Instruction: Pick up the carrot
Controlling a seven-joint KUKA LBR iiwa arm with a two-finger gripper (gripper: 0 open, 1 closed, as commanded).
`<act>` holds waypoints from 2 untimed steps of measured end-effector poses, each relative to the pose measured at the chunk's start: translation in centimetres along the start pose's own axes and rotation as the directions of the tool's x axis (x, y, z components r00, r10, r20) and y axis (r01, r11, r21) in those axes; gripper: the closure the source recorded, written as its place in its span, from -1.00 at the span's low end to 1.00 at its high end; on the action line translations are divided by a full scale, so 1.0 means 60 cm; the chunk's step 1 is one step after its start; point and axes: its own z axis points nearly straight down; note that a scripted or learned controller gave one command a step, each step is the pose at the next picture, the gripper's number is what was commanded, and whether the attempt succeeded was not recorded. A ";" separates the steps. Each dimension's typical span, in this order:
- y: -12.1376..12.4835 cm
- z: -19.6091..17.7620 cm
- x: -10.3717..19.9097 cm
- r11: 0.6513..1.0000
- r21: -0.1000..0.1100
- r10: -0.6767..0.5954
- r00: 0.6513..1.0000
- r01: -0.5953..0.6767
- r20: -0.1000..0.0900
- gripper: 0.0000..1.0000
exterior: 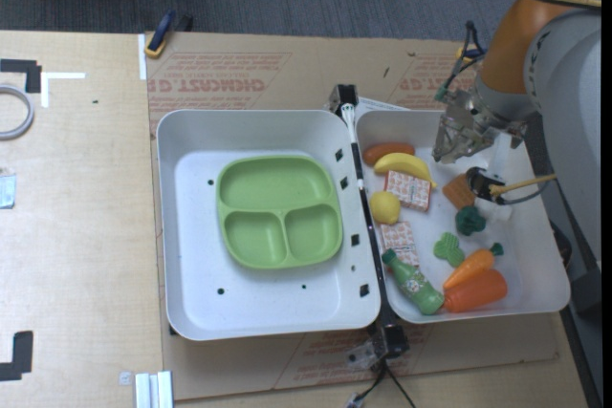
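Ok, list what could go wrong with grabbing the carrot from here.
1. The carrot lies against a larger orange pepper; the claw could close on the wrong one or nudge both.
2. The claw hangs at the bin's far end, with the broccoli and a brown block between it and the carrot, so a low path may knock them.

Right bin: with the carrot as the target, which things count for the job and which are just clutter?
Job:
carrot, near the right bin's front edge
gripper, hovering at the bin's far end

Lying about:
banana
lemon
green bottle
broccoli
green divided plate, left bin
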 end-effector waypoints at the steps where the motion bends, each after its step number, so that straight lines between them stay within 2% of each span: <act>1: -0.106 -0.148 0.090 0.972 -0.001 0.236 0.972 -0.236 0.000 1.00; 2: -0.119 -0.006 0.030 0.951 -0.002 0.308 0.951 -0.308 -0.001 1.00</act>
